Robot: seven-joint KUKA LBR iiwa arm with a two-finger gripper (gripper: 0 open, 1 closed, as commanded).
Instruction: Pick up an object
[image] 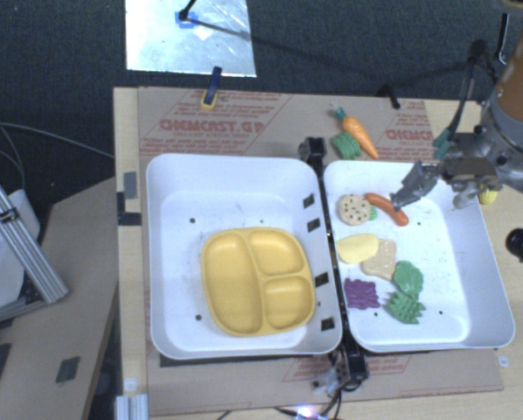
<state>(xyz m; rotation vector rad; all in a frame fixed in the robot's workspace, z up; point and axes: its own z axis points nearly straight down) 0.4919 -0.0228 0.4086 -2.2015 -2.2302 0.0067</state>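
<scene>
The right bin (471,261) holds several toy foods: a round cookie (354,208), an orange-red sausage (387,208), a yellow piece (358,248), a tan toast piece (382,262), green leafy pieces (407,290) and a purple piece (361,294). My gripper (412,187) hangs over the bin's upper part, just right of the sausage, with its grey fingers pointing down-left. Nothing shows between the fingers.
The left bin (183,191) holds a yellow divided tray (256,280). A toy carrot (358,133) with a green piece lies on the cardboard behind the bins. A yellow-blue tool (212,87) lies near a foil sheet (190,23). A metal frame (17,234) stands at left.
</scene>
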